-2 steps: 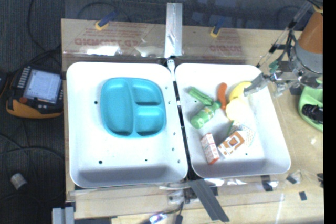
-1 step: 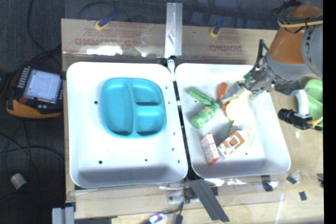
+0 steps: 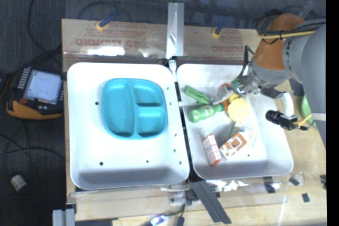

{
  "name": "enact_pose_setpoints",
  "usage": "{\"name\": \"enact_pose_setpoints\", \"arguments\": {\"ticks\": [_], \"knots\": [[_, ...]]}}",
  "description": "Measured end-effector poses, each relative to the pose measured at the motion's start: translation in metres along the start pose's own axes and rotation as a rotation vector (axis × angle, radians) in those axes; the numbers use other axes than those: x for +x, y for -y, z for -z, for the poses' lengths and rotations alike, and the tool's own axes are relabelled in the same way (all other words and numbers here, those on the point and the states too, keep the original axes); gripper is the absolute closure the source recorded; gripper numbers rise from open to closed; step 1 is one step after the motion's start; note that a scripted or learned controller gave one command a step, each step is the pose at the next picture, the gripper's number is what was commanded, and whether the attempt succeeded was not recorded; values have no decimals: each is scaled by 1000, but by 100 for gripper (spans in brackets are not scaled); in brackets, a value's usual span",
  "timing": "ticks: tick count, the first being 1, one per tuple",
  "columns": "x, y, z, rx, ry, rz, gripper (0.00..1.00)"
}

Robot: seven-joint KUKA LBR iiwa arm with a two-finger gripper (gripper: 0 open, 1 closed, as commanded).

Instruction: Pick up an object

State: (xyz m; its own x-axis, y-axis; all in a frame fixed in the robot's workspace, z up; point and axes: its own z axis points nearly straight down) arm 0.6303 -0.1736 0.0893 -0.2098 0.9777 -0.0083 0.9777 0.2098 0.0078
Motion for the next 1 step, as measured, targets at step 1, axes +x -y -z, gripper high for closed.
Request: {"name": "enact_pose_setpoints", "arguments": {"ticks": [1], "knots": [[1,-1,12,-1,-1,1,100]]}}
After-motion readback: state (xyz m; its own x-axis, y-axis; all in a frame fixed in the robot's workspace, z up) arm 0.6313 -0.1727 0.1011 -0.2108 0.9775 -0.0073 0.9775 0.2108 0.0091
